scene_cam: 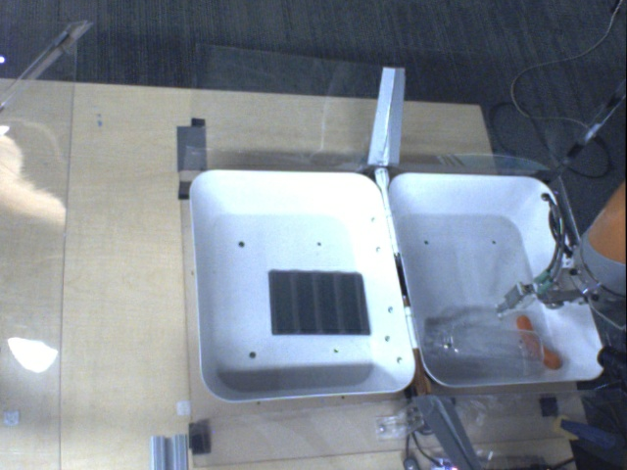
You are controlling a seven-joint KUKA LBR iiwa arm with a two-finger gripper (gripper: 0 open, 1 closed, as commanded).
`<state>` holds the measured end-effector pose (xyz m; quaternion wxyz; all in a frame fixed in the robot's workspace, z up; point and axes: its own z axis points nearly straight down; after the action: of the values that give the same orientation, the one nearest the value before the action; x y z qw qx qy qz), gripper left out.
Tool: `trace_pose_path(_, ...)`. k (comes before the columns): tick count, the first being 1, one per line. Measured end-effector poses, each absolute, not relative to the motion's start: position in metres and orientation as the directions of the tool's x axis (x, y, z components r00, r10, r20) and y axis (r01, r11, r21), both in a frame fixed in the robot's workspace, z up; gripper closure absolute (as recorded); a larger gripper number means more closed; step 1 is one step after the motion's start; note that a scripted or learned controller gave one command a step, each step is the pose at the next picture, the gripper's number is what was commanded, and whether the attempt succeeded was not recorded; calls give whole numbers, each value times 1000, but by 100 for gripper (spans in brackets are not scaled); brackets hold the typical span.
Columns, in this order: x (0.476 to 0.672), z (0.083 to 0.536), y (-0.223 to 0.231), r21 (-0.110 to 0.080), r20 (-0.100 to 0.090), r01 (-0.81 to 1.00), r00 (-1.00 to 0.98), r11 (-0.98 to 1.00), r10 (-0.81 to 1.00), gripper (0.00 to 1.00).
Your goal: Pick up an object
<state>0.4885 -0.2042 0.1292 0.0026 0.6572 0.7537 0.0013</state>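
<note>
A clear plastic bottle (480,341) lies on its side in the right bin (460,213), near the front wall, with an orange label and an orange cap (552,359) at its right end. A dark grey ribbed block (318,302) lies flat in the middle of the left bin (235,213). My gripper (535,299) hangs over the right bin's right side, just above the bottle's capped end. It is open, with nothing between its fingers. The grey arm (607,253) enters from the right edge.
A metal post (388,116) stands behind the seam between the two bins. Cables trail at the right behind the right bin and along the bench's front edge. A clear screen covers the bench's left part.
</note>
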Motion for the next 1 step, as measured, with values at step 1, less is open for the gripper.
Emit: trace_pose_path(1,491,89,-206,10,-4,982,-190,190,982,0)
